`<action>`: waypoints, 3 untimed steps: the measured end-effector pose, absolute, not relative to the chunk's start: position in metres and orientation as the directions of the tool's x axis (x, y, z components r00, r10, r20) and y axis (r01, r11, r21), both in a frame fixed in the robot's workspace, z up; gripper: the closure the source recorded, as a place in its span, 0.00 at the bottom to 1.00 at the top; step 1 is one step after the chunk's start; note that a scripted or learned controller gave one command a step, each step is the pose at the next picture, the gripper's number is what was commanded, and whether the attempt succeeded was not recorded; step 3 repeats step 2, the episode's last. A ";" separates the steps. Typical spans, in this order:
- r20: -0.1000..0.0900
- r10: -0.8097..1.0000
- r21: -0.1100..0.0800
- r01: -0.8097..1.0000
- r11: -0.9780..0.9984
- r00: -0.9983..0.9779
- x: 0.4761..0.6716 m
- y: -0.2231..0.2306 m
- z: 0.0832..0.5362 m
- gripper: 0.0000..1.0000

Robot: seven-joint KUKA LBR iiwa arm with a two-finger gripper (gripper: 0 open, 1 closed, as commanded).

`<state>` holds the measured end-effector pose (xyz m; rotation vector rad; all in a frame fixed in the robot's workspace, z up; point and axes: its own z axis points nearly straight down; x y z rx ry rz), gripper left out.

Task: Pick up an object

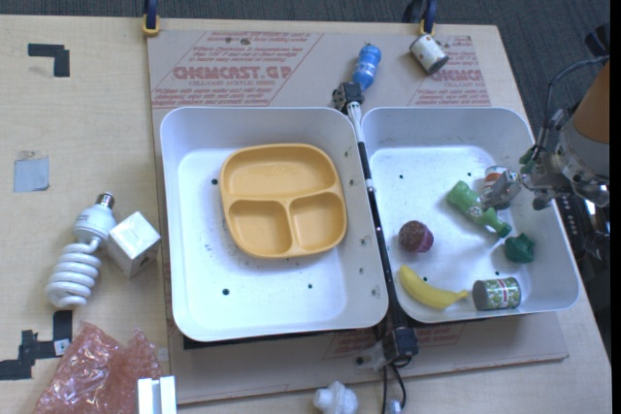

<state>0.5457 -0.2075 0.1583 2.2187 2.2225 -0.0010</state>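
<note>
Brown "CHEMCAST GP" board (233, 71) under bins (184, 238)

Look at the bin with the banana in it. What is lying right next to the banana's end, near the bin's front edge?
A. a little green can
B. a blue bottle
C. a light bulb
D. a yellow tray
A: the little green can lies on its side just right of the banana, in the right bin.
</note>
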 end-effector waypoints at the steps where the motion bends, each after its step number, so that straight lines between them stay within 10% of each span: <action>1: -0.003 1.000 0.001 1.000 0.003 -0.003 0.546 -0.208 0.168 1.00; 2: -0.003 1.000 0.001 1.000 0.003 -0.003 0.546 -0.208 0.168 0.00; 3: -0.003 1.000 0.001 1.000 0.003 -0.003 0.546 -0.208 0.168 0.00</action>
